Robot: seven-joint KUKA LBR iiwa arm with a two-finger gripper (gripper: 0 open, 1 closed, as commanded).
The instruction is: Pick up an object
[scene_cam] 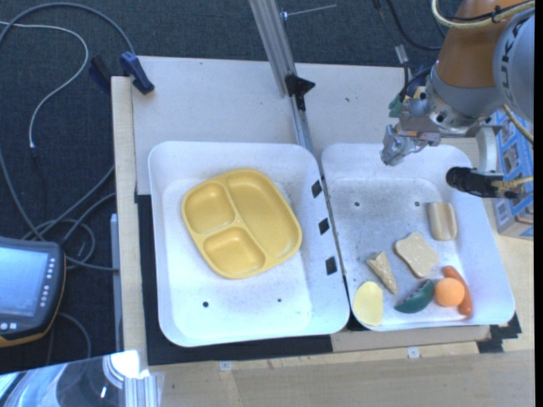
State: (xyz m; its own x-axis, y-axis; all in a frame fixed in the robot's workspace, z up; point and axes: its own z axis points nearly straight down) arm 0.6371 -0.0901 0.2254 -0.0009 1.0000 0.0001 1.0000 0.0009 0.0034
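1. Where the arm (479, 45) reaches in from the right, the tool (397, 149) hangs over the far rim of the right bin (373, 227); I cannot tell how far open it is, and nothing shows in its hold.
2. Nearest it in that bin, toward the right wall, lies a bread roll (441, 220).
3. Nearer the front sit a toast slice (416, 253) and, just left of it, a cheese wedge (382, 270).
4. Along the front rim lie a pale yellow disc (368, 303), a green piece (414, 298), an orange (450, 292) and a carrot (461, 287) at the orange's right side, the last three bunched together.
5. Across the divider, the left bin (187, 312) holds a yellow tray (241, 221) with three compartments.
6. Both bins rest on the desk (212, 91).
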